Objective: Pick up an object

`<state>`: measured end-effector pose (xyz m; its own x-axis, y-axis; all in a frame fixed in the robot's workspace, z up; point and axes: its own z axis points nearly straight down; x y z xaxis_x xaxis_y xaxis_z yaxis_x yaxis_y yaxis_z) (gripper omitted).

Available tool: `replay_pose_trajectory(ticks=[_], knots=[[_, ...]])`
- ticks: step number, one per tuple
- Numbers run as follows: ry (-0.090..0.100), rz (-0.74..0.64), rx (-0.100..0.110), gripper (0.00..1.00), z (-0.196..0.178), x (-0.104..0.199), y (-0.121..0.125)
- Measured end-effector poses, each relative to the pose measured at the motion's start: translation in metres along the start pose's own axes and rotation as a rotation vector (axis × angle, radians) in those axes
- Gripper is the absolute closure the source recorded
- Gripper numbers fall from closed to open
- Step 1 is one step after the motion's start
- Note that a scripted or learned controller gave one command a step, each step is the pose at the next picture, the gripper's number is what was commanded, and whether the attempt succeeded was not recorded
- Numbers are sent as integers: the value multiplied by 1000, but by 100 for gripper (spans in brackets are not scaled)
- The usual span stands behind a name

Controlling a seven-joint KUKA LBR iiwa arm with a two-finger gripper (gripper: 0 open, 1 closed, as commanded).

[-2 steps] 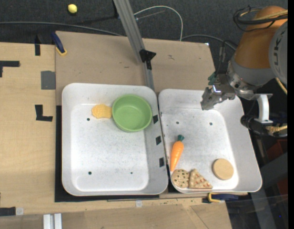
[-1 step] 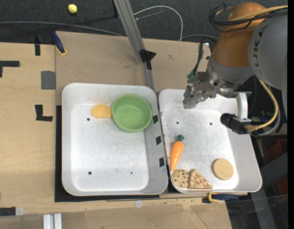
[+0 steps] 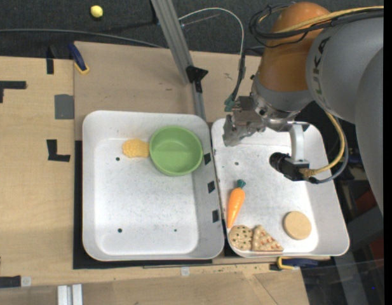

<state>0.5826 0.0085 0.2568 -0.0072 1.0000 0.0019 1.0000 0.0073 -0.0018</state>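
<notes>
My pincer (image 3: 234,134) hangs over the right bin's (image 3: 323,234) far left corner; I cannot tell its state. The carrot (image 3: 235,203) lies nearer, beside a cookie (image 3: 240,237).

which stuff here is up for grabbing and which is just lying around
Belongs to the job:
tool
orange toy carrot
spotted round cookie
pizza-slice toy
flat tan disc
green plastic bowl
yellow waffle-like toy

Lying about:
small yellow ball
blue clamp
black tape marks
</notes>
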Motion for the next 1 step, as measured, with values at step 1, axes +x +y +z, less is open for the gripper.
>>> replay_pose_trajectory(ticks=[1], knots=[[0, 1, 1, 100, 6, 51, -4]])
